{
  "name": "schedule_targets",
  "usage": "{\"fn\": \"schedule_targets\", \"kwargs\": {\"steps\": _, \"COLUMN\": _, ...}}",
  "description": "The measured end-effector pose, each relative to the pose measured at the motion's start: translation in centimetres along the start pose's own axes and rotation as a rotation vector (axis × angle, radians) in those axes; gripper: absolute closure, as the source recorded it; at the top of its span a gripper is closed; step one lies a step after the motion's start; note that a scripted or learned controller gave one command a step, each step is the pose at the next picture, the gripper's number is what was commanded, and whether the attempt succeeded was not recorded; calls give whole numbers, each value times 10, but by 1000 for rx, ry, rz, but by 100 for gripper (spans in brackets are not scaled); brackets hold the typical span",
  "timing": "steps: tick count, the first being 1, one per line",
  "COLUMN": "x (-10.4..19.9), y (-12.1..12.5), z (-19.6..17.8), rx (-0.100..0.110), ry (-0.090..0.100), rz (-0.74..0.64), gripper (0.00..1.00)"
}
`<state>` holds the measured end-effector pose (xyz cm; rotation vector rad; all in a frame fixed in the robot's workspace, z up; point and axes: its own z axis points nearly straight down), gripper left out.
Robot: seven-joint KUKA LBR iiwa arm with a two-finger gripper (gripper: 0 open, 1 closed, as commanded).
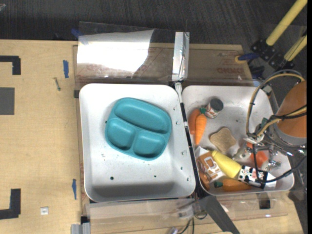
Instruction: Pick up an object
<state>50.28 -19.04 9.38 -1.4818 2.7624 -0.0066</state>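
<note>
I am watching the hand [253,157] working low inside the right bin [234,92], reaching in from the right under the orange-banded wrist. Cables and metal fittings are crowding it, so I cannot tell how far it is parted or whether anything is sitting in it. Nothing looks lifted yet, so I am judging the pick as not yet done.

Nearest to me, just beside the hand, a yellow bottle [226,164] is lying tilted, touching an orange packet [210,168] just past it. A little beyond the hand a tan bread slice [223,138] is lying flat. Farther off, a toy carrot [200,126] and a small dark-lidded jar [213,106] are resting near the bin's far wall.

Well apart from the hand, across the divider, a teal divided tray [138,127] is sitting in the left bin [97,145].
</note>
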Motion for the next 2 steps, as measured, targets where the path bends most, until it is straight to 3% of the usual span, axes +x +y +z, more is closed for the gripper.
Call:
{"fn": "schedule_targets", "kwargs": {"steps": 1, "x": -2, "y": 6, "z": 5, "rx": 2, "ry": 0, "rz": 153, "gripper": 0}}
{"fn": "schedule_targets", "kwargs": {"steps": 2, "x": -6, "y": 4, "z": -8, "rx": 12, "ry": -9, "rz": 151, "gripper": 100}}
